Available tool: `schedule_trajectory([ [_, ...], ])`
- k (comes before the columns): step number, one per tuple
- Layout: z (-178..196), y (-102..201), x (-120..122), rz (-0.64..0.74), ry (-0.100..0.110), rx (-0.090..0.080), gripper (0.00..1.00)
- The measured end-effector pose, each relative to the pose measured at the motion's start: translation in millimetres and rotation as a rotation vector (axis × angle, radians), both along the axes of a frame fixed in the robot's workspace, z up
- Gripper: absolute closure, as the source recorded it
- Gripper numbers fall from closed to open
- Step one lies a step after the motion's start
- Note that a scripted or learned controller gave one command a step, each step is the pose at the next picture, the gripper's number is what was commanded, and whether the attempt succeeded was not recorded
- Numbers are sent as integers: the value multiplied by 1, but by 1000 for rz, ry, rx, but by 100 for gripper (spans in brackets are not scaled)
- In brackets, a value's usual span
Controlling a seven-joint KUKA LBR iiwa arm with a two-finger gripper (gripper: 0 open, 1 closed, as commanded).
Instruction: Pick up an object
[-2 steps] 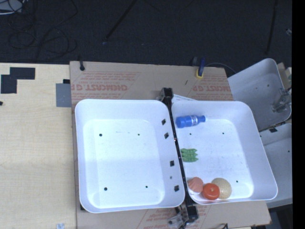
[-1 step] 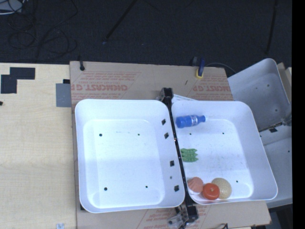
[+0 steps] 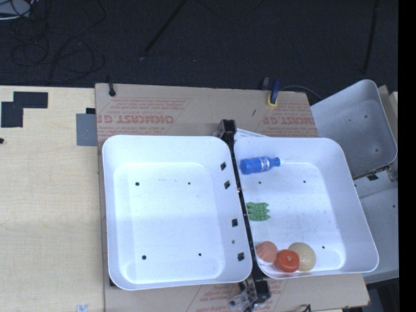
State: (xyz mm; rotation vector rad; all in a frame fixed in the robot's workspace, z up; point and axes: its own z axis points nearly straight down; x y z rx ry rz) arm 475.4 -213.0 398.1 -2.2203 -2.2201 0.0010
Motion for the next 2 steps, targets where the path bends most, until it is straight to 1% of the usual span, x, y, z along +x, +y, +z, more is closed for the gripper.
schedule_trajectory([
  [1, 42, -1, 1, 2, -5, -2, 100],
  [2, 11, 0, 1, 0, 2, 0, 100],
])
